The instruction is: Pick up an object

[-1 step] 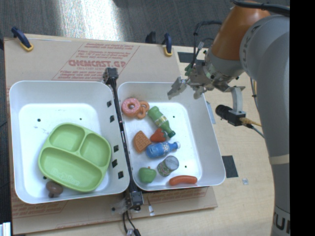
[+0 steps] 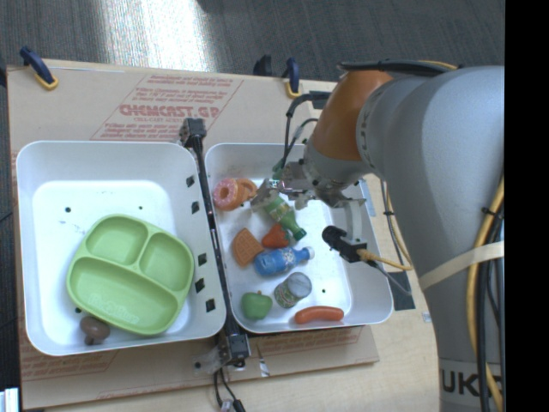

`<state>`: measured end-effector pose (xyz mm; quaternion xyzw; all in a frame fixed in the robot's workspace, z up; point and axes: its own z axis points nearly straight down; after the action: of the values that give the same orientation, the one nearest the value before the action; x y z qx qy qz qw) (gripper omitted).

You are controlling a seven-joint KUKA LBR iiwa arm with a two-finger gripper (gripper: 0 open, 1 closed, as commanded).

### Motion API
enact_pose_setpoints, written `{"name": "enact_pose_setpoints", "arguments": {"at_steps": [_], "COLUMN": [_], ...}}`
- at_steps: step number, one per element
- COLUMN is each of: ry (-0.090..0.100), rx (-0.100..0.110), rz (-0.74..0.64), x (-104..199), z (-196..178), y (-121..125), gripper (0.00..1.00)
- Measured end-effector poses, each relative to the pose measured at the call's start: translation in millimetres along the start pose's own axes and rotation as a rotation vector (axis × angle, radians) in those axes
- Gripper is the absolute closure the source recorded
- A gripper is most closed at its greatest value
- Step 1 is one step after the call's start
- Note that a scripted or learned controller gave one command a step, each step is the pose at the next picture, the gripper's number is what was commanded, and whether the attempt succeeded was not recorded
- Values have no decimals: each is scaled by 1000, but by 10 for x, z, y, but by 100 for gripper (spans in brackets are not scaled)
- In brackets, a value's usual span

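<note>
The tool sits low over the 12 o'clock part of the right bin. It hangs from the grey arm, which reaches in from 3 o'clock. Whether the tool is spread or pressed together cannot be told from this slant, and nothing can be seen held in it.

Just beside the tool, at its 6 o'clock, lies a green bottle-shaped thing, tilted, with its top end close under the tool. A red-orange piece touches the lower end of that green thing. At the tool's 9 o'clock, near the bin's left wall, rests a pink ring doughnut.

Further toward 6 o'clock a blue bottle lies on its side. An orange waffle-patterned wedge lies just beside it at 10 o'clock. Below these stand a small tin and, at the tin's 8 o'clock, a green rounded fruit. A red sausage lies along the bin's 6 o'clock wall.

The left bin, at 9 o'clock from the right one, holds a light green divided plate. A brown lump sits at the plate's 7 o'clock edge.

Both bins rest on the tabletop, which carries red print at 12 o'clock.
</note>
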<state>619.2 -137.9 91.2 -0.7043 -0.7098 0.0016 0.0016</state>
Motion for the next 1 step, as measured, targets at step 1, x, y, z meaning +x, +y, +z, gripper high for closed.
{"name": "enact_pose_setpoints", "arguments": {"at_steps": [1], "ry": [-1], "rx": [1], "rz": [-3], "x": [-2], "z": [-108], "y": [4], "gripper": [100]}}
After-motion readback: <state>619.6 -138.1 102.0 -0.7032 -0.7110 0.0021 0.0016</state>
